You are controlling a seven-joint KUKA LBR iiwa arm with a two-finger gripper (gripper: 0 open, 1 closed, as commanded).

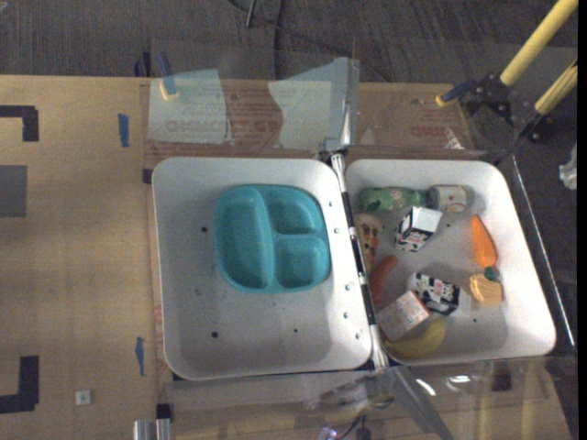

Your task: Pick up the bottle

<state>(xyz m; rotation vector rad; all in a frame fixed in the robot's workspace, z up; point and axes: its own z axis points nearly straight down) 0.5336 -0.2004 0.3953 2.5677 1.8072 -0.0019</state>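
Nearest us in the right bin (527, 273) we log a banana (417, 340), a pink packet (403, 314) and a cow-print carton (435, 292). A second carton (417, 228) and a carrot (483, 241) lie mid-bin. The green bottle (391, 199) lies at the far wall, long axis left-right, beside a small can (447, 197). A teal tray (271, 237) occupies the left bin (183, 246). Tool state: cannot tell.

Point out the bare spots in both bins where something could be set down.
Left bin: bare floor below the teal tray and in a strip along its left wall. Right bin: a patch between the carrot and the right wall, reaching the lower right corner. Its left half is crowded, banana to green bottle.
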